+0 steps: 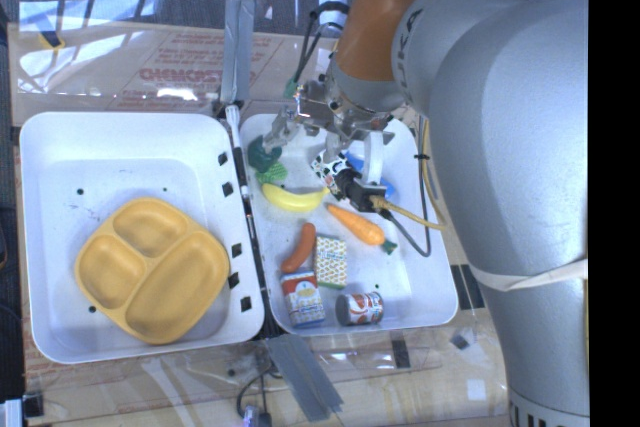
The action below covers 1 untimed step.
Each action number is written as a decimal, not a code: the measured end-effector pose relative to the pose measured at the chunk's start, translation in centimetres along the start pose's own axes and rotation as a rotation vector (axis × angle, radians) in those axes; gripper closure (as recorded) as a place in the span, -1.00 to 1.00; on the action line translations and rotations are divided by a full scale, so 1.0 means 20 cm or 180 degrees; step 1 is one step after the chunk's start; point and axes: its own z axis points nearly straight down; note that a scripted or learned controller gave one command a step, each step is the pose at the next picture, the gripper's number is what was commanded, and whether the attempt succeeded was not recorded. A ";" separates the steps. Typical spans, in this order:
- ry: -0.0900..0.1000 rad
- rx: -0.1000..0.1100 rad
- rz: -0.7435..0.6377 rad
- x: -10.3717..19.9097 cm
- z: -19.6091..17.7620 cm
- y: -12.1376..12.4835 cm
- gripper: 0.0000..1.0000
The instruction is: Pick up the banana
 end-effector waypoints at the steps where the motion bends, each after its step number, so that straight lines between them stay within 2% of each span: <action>1: 0.0003 -0.0005 -0.0035 -0.30 0.42 -0.14 -1.00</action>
